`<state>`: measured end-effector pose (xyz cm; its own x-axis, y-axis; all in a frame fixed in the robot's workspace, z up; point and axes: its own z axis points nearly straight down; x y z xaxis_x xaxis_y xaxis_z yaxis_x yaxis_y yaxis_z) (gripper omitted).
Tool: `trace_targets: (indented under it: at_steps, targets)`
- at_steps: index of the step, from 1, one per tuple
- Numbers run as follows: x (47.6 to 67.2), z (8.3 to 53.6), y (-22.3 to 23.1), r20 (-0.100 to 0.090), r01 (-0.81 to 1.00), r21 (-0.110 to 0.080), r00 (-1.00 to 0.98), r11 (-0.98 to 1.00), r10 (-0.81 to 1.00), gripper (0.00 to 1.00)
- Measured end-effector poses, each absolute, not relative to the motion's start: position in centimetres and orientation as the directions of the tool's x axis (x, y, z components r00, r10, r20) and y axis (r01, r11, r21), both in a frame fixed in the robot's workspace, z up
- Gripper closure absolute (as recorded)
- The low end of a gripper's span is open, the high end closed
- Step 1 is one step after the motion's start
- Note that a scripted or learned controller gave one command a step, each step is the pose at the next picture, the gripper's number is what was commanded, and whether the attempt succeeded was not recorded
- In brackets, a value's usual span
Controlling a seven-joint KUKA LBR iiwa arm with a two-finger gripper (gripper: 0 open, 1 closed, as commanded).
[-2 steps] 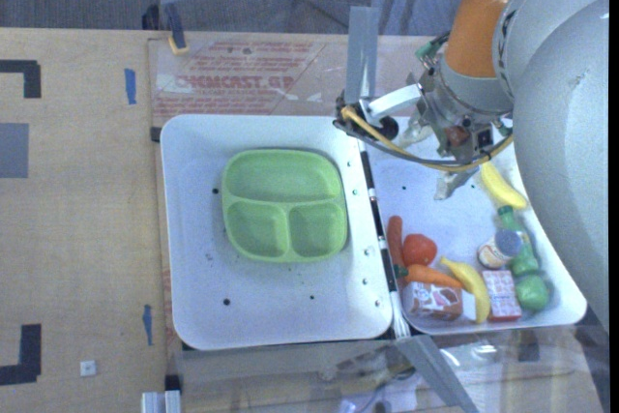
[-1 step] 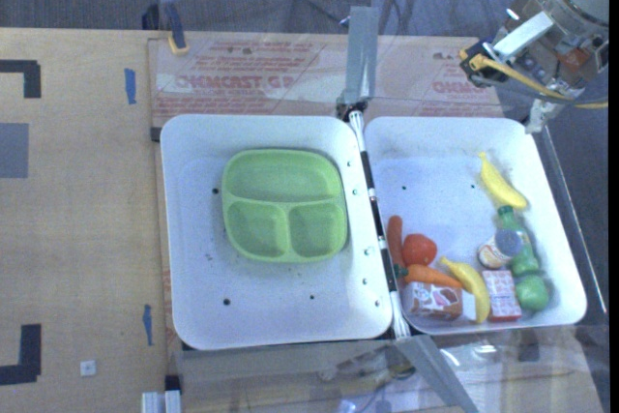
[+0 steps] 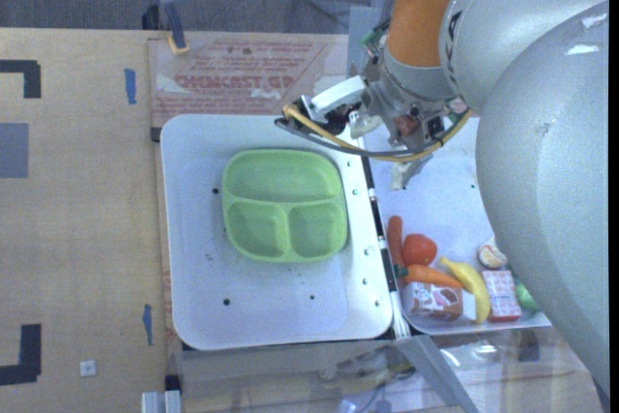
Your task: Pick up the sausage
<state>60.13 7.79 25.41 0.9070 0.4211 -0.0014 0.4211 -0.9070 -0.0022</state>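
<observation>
The sausage [image 3: 395, 241], a slim reddish-brown piece, lies upright along the left wall of the right bin [image 3: 440, 198], just beside a red tomato [image 3: 419, 250]. My gripper [image 3: 404, 173] hangs under the orange-banded wrist over the upper left part of the right bin, a short way above the sausage and apart from it. The wrist and its cables hide most of the gripper.
An orange carrot [image 3: 432, 276], a yellow banana [image 3: 466, 283], a red box [image 3: 500, 294] and a food packet [image 3: 435, 303] crowd the right bin's near end. A green divided plate [image 3: 285, 205] sits in the left bin [image 3: 184, 208]. The arm's grey body covers the right side.
</observation>
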Motion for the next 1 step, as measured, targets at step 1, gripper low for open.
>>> trace_targets:
  at_steps: [1]
  targets:
    - [53.01,23.24,-0.76,-0.003,0.463,-0.003,0.886,-0.886,0.463,0.00]
